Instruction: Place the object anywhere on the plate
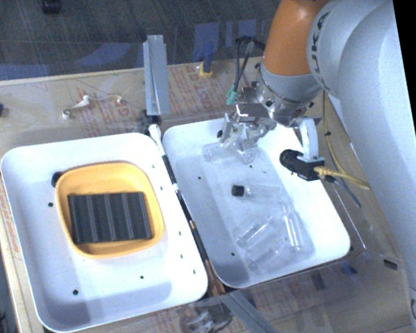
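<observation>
Glossy white plastic bins [56, 300], matt yellow plate [103, 180] w/ dark ribbed centre, clear plastic objects [272, 234], bare wood bench [59, 92].

Even, bright overhead light, slightly cool. Both white bins [36, 232] near blown out, little detail on their floors. Soft shadow along the left bin's lower inside edge; faint shadow under the arm [363, 94] in the right bin. Clear plastic items [272, 234] barely separate from the white. Frame mildly soft and grainy; floor at top dim.

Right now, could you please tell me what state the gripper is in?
Gripper: cannot be told; it sits low at the far end of the right bin, among clear plastic items.
</observation>
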Motion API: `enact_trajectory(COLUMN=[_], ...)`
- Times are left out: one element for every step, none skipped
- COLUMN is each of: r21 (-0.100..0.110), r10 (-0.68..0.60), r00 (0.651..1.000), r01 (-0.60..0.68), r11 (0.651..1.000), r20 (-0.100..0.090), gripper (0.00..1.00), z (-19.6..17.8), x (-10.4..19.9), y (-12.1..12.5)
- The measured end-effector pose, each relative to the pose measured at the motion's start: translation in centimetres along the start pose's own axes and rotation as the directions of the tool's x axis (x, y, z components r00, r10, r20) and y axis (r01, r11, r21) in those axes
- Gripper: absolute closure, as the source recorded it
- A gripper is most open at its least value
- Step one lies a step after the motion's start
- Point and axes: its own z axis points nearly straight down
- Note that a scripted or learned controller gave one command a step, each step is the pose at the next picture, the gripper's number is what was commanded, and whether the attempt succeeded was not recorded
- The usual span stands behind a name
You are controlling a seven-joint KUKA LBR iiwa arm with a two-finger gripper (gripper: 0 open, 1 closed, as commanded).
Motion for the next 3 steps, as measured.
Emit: enact_trajectory(r21=[0.004, -0.003, -0.003], r10=[-0.295, -0.550, -0.549], r00=[0.955, 0.835, 0.836], r01=[0.295, 0.550, 0.549], r11=[0.955, 0.835, 0.836], r20=[0.000, 0.004, 0.005], gripper=[1.00, 1.00, 0.00], z=[2.6, 2.0, 2.0], x=[5.0, 11.3, 11.2], y=[-3.7, -0.5, -0.4])
